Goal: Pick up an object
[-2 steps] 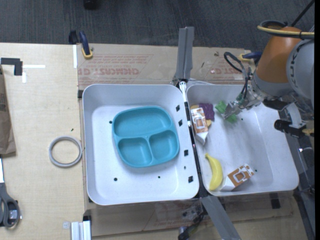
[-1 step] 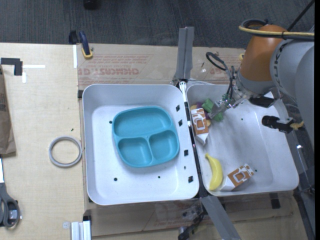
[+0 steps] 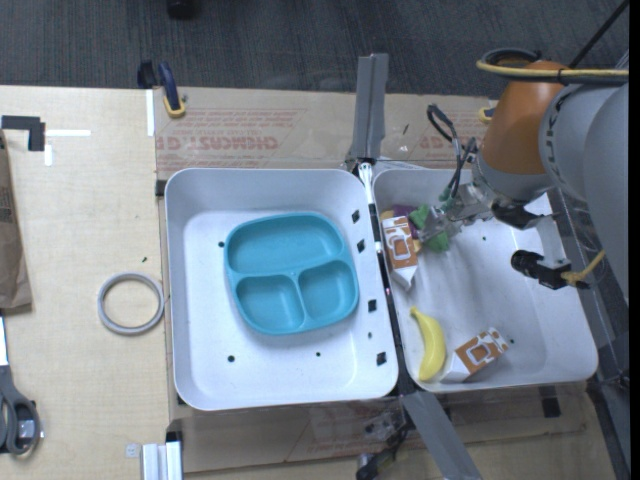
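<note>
Your gripper (image 3: 450, 213) is down in the right bin (image 3: 520, 308), at its far left corner, and from this angle you cannot tell whether it stands wide or narrow. A small green object (image 3: 430, 226) sits right at its tip; touching or just clear, you can't call it. Just left of that, an orange-and-white carton (image 3: 400, 246) lies against the bin's left wall. Nearer the front, a banana (image 3: 431, 343) lies along that same wall, and a smaller orange-and-white carton (image 3: 480, 352) lies tilted just beside it. Those are your candidates, all four in the right bin.

Behind the gripper, the grey arm (image 3: 595, 138) comes in from the right with its orange band (image 3: 515, 128) above the wrist.

Across the divide, the left bin (image 3: 200, 358) holds one thing: a blue three-compartment plate (image 3: 290, 271), flat and about centred.

Now the surface. Both bins sit on a pale wooden bench (image 3: 80, 368). A brown cardboard sheet (image 3: 250, 133) with red print runs behind them. Left of the bins you've got a grey tape ring (image 3: 131, 302) lying flat, well apart from the bin. Scissors (image 3: 15, 420) lie at the near left edge and a brown paper bag (image 3: 10, 238) at the far left. A blue clamp (image 3: 168, 86) grips the bench's back edge. Beyond it is dark carpeted floor (image 3: 300, 13), with a small black round thing (image 3: 181, 5) on it.
</note>
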### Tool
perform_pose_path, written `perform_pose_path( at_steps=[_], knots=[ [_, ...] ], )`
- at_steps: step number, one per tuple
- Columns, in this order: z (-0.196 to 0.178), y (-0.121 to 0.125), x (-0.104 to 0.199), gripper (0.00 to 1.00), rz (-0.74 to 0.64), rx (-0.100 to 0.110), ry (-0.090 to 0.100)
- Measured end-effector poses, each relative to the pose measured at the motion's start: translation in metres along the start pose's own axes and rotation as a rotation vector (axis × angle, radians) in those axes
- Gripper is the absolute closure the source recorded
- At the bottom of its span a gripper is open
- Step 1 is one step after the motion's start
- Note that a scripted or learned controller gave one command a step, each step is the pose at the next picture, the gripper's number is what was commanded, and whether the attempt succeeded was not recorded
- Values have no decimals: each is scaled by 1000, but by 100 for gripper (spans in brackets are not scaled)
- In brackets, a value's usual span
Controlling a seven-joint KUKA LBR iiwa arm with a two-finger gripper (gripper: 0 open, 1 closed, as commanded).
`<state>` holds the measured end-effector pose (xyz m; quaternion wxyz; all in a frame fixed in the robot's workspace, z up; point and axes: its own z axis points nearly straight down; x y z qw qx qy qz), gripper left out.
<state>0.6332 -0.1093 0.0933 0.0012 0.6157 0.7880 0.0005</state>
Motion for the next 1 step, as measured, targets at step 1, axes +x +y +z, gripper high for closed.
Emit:
perform_pose_path(
  at_steps=[1],
  knots=[
    [-99, 47, 81, 100, 67, 2, 0]
  ],
)
